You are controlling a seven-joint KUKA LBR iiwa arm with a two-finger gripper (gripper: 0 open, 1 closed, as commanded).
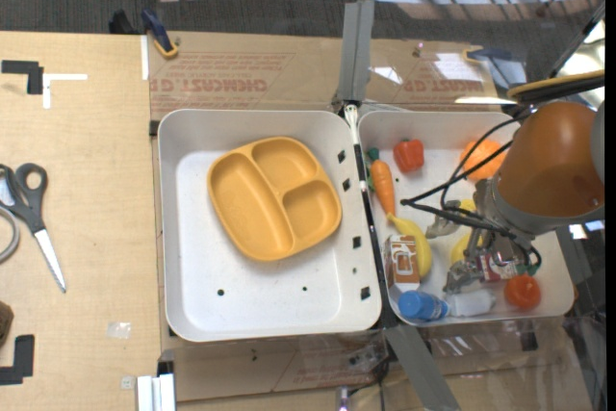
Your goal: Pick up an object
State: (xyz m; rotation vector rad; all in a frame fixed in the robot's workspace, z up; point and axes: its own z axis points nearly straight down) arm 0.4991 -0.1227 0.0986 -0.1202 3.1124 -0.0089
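Observation:
My gripper hangs low inside the right bin, under the orange wrist band. It sits over a red and white packet, between a banana and a red tomato. Around it lie a carrot, a red pepper, an orange fruit, a small labelled can, a blue cup and a clear bottle. The arm hides part of the bin's right side.
The left bin holds a yellow divided plate. Scissors lie on the wooden bench at the far left. Black cables run from the wrist across the right bin.

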